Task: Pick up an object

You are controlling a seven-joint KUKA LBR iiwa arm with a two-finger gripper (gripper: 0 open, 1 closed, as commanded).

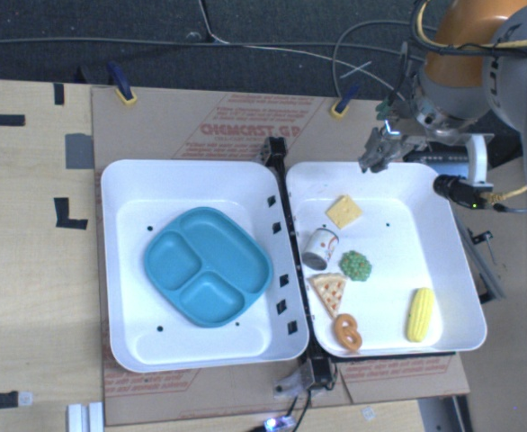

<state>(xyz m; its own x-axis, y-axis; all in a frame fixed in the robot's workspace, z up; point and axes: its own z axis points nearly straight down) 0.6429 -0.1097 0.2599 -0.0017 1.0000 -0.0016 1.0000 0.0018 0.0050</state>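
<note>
Pretzel (347, 331): brown twist, flat on the floor of the right bin (443, 241), at its front wall and nearest the camera; free on its outer side, so easy to reach.
Pizza slice (329, 292): toy wedge just behind the pretzel, the two touching or nearly so; judged awkward to take singly.
Corn cob (419, 314): yellow, lying lengthwise toward the front right corner, well apart from the rest; judged the clearest candidate for a pick.
Broccoli (356, 265): small green floret near the bin's middle, just beside the cup.
Cup (319, 247): small white-and-grey mug tipped on its side beside the divider between the bins, mouth facing front; likely to roll if nudged.
Cheese (343, 211): pale yellow block, flat, toward the back of the right bin, the item closest to the tool.
Left bin (120, 241): holds one blue divided tray (208, 265), lying flat and slightly turned, three compartments up.
Gripper (374, 158): over the right bin's back rim, above the floor, touching none of the items; whether its jaws are wide or narrow cannot be told, and nothing is seen between them.
Arm (468, 34): grey with orange band, reaching in from the right, wrist angled down toward the bin.
Task stage: approach, as judged; nothing lifted yet, every item resting on a bin floor.
</note>
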